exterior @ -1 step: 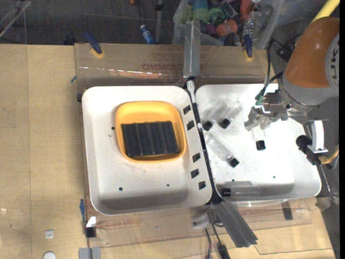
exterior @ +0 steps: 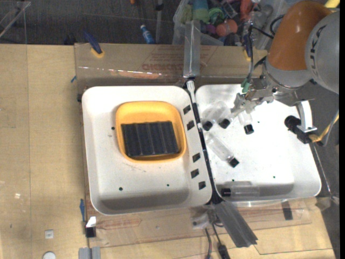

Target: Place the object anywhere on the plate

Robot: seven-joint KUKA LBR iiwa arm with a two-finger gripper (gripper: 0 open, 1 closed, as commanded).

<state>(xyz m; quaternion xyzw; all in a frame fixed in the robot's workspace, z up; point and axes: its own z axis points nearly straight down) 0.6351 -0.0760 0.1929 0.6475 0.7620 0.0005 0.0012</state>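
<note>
Clear objects (exterior: 229, 156) in the right bin (exterior: 269, 190) are hard to make out against its white floor. A dark ridged block (exterior: 150, 139) is seen lying on the yellow plate (exterior: 150, 110) in the left bin (exterior: 108, 193). Gripper (exterior: 249, 99): finger state cannot be told

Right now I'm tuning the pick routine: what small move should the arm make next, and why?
Probably lower the gripper onto a small dark piece in the right bin. The yellow plate sits in the left bin, and no object shows between the fingers.
</note>
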